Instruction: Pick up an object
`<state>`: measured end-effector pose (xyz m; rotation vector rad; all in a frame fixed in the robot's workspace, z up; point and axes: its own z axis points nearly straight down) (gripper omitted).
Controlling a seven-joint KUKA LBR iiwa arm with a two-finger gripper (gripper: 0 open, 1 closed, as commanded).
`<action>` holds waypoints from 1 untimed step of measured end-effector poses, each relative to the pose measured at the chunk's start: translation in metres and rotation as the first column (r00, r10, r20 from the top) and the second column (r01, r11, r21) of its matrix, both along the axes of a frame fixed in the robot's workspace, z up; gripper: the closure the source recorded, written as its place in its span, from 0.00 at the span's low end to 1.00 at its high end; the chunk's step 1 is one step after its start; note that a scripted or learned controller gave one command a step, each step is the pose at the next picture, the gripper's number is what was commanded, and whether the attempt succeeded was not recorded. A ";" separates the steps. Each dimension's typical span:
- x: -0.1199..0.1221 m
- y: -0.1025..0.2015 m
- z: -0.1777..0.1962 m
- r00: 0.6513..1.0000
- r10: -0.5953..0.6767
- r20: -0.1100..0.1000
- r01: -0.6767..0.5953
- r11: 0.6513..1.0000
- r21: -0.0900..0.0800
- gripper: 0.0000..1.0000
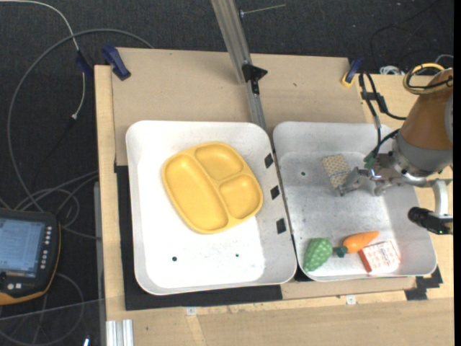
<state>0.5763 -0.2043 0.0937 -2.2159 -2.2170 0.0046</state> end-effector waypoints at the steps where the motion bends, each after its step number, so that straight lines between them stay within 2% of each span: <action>1: 0.003 0.000 0.015 1.000 0.001 0.008 -0.001 1.000 -0.002 1.00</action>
